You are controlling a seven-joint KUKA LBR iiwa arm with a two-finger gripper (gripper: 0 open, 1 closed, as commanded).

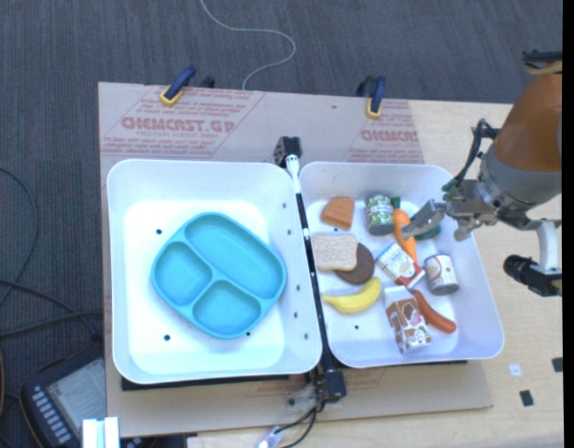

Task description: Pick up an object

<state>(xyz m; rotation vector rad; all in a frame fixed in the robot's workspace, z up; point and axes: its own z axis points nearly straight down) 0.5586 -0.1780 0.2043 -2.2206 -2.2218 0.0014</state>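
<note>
Two smooth white bins (128, 278), rounded corners

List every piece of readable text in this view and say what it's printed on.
"CHEMCAST.GP", red print on the brown board behind the left bin.
"CHEMCAST", partly cut off, on the same board behind the right bin.
Labels on the small food packages are too small to read.

The brown board (268, 124) under the bins bears red print: "CHEMCAST GP" at its upper left, and a partly hidden "CHEMCAST" at upper right.
</note>
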